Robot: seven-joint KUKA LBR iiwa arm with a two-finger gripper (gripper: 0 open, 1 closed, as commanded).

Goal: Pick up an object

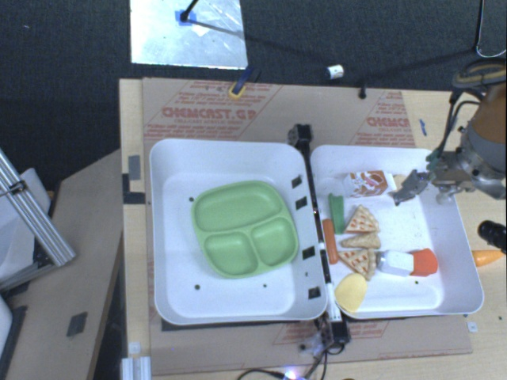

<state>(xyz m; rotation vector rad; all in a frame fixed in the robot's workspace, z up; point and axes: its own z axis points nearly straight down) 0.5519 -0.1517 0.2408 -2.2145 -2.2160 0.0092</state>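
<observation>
Nearest in the right bin (463, 279), a pale yellow lemon-like piece (351, 292) is sitting at the near left corner. Just beyond it, a white-and-orange toy (408, 263) is lying on its side, orange end pointing right. To its left, triangular sandwich pieces (359, 252) are stacking up twd the far side, w/ an orange carrot stick (329, 241) lying along the divider and a green stick (337, 213) just beyond that. Further back, a small red-and-white packet (367, 183) is resting near the far wall.

In the left bin (170, 236), a green three-compartment plate (244, 227) is sitting roughly centred.

The gripper (410, 188) is hanging over the far right part of the right bin, just right of the packet, approx. apart from it. Its dark fingers are looking bunched together w/ nothing between them, though at this size it's hard to be sure, so I can't tell their state. The arm (479, 145) is reaching in from the right.
</observation>
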